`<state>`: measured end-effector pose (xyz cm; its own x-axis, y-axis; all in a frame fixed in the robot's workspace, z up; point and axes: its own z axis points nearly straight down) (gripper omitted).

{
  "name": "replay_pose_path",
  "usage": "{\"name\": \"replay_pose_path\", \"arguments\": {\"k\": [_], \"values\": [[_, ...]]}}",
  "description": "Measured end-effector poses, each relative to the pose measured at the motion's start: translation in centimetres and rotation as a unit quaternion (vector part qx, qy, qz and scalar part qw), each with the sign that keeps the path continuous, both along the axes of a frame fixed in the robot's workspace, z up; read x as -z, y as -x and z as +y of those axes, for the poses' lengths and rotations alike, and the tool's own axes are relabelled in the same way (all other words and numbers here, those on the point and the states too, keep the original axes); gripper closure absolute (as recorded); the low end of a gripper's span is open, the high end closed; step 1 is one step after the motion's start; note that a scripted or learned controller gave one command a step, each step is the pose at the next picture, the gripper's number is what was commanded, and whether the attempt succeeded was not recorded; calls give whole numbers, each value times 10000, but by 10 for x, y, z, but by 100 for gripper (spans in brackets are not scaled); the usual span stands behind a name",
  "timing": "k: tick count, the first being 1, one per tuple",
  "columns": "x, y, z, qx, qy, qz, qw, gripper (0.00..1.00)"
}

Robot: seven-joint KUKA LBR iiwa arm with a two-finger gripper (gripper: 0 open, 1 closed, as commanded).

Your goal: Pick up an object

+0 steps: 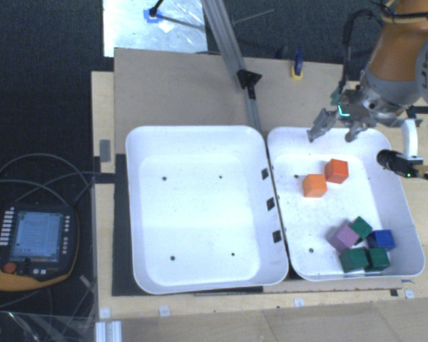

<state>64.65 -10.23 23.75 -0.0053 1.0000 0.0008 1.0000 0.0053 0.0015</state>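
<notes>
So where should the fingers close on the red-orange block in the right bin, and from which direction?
Probably straight down from above, closing on the red-orange block across its upper-left and lower-right faces. The lighter orange block sits close against its lower-left side, leaving little finger room there. The gripper hangs open just above it, at the right bin far edge.

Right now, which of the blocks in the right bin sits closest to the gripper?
The red-orange block, just below the gripper. The lighter orange block sits beside it, slightly farther; the purple, green and blue blocks cluster in the bin's near corner.
</notes>
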Motion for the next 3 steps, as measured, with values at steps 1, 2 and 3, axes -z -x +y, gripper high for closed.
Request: {"name": "replay_pose_path", "arguments": {"k": [1, 2, 3], "values": [[62, -1, -4, 16, 5, 28, 10000, 0], [108, -6, -10, 15, 8, 15, 10000, 0], [149, -7, -9, 10, 7, 10, 10000, 0]]}}
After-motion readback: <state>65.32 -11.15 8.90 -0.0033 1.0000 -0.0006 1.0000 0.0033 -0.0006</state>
